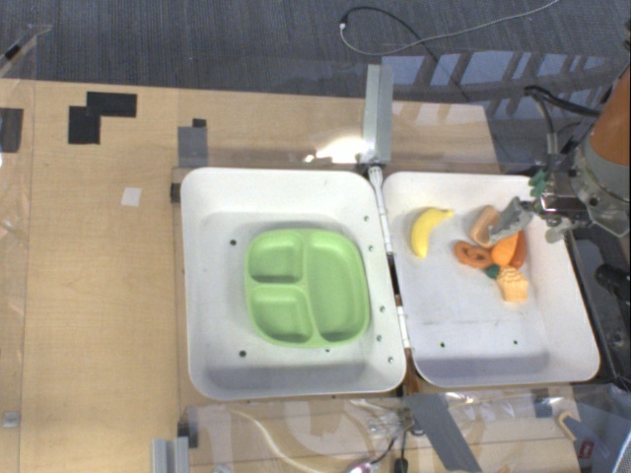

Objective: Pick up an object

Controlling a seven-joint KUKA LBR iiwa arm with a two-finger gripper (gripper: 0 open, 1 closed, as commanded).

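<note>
Gripper [505, 221] over toys [493, 254] (bin's [493, 348] right).

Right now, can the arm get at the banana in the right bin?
Probably yes. The banana lies alone in the right bin, apart from the other toy foods where the gripper is, with nothing covering it.

- A pale wooden tabletop [89, 294] is seen from above, bordered at the far edge by dark grey carpeted floor [197, 18].
- Two shallow white bins are set directly on it, side by side, their inner rims touching: the left bin [212, 363] and the right bin [562, 348].
- Black square markings [99, 114] are seen on the surface toward the far left, and a small pale patch [131, 197] lies nearer the left bin.
- Grey metal brackets are fixed around the bins: an upright post [379, 106] behind their junction and a smaller block [193, 146] at the left bin's far corner.
- A thin cable [276, 446] is laid along the near edge.
</note>
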